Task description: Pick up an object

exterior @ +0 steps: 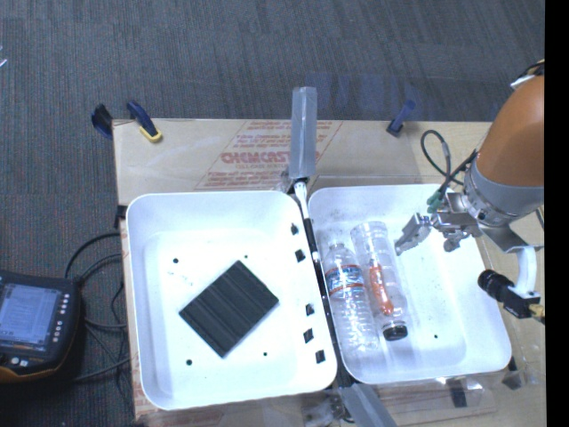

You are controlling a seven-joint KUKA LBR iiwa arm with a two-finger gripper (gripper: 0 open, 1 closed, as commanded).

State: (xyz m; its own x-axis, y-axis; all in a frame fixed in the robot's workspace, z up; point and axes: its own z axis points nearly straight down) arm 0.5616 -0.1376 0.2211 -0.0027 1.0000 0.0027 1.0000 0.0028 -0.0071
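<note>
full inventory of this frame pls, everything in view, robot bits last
shallow white plastic bins: 2, white, side by side on the bench
ridged dark grey square pad: 1, dark grey, lying flat in the left bin
clear plastic bottles: 2, clear, lying side by side in the right bin; one has a blue label, the other has orange inside and a black cap
plywood bench top: 1, tan with red print, under the bins
blue clamps: 3, blue, along the bench's far edge
handheld control pendant: 1, dark with a lit screen, on the floor at left
arm: 1, grey with orange band, reaching from the right
hand: 1, metal, over the right bin beside the bottles
</note>
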